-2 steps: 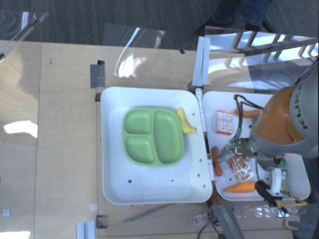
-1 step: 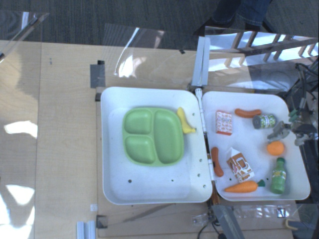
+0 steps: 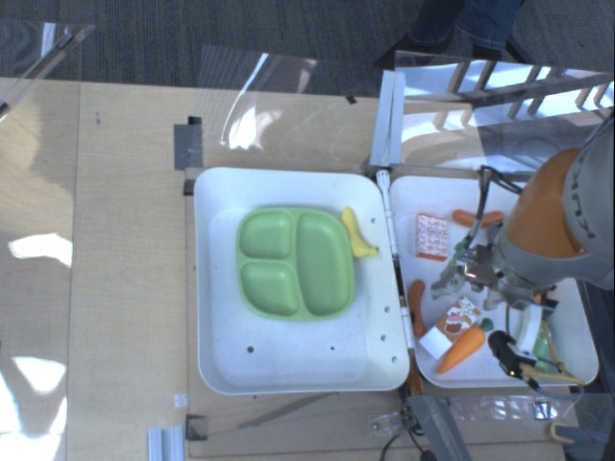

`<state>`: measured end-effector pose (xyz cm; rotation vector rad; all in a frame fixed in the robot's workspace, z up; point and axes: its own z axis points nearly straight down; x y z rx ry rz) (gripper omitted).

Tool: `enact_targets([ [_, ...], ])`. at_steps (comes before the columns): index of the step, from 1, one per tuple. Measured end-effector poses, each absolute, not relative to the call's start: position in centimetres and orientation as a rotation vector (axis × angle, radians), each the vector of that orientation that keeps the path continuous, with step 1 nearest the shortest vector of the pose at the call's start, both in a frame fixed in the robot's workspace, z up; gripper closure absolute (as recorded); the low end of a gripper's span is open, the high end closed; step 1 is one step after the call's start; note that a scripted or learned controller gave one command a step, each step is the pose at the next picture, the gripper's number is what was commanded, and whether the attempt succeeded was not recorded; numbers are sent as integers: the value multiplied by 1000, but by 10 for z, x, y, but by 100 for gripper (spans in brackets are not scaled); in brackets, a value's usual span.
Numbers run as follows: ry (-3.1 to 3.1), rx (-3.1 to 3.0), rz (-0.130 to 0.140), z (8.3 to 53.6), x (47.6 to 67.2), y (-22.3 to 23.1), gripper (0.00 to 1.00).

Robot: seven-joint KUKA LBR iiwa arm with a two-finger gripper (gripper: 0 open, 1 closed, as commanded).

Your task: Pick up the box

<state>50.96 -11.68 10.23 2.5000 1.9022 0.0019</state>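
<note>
My gripper (image 3: 468,269) hangs low in the right bin (image 3: 408,195); I cannot tell how it is set or whether it has anything. The box (image 3: 432,235) lies flat just beside it, toward the divider. A carrot (image 3: 461,350), a sausage (image 3: 416,303) and 1 small packet (image 3: 461,315) crowd below, so I could easily close on the wrong item. The box also lies flat and may slip from the grip.
</note>
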Motion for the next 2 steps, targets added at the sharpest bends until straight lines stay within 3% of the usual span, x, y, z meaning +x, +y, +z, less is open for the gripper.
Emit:
enact_targets([
  [1,2063,2334,18,92,494,-95,0],
  [2,2107,2322,5,143,489,-181,0],
])
